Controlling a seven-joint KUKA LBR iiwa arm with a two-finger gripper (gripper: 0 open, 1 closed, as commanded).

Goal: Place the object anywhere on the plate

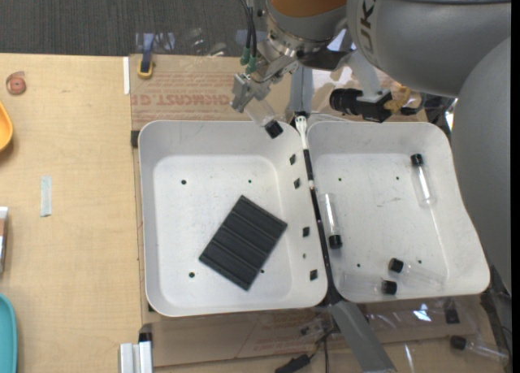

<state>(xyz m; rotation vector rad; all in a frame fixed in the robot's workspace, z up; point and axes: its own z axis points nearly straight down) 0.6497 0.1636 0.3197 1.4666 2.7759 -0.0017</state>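
Ribbed slab (244, 242) in left bin (162, 282); tubes (422, 183) in right bin (463, 225); pincer (258, 115) above left bin's far edge.

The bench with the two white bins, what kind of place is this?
Probably a robotics lab test bench: a grey robot arm reaches over two white bins, which sit on taped-down cardboard, with clear tubes as test objects.

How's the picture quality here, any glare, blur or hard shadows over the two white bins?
Camera view: lighting is even and soft; the dark ribbed rectangular plate in the left white bin is sharp, casting little shadow. The clear tubes in the right white bin are hard to make out against white. The pincer looks slightly soft.
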